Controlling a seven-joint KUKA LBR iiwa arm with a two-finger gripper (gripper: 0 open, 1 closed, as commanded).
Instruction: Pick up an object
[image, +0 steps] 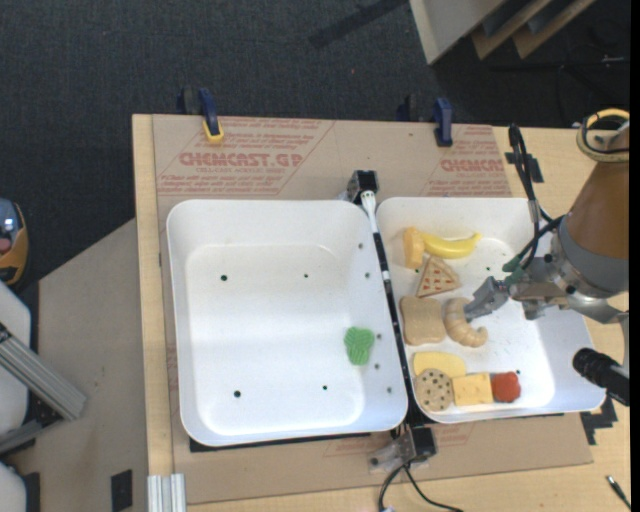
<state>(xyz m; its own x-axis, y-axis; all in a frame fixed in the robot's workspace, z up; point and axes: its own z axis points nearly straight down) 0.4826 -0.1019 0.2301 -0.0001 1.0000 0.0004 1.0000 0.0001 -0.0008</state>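
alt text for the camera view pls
A grey and orange robot arm reaches from the right, its gripper low over the right bin, beside a croissant among toy foods. The left bin holds one green piece.

A grey two-finger gripper (487, 300) hovers beside a tan croissant-shaped toy (463, 324) in the right white plastic bin (545, 372); a green leafy toy (359, 345) lies at eight o'clock.

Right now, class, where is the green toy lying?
The green toy lies in the left bin, low on its right side near the divider, apart from the food toys crowded in the right bin.
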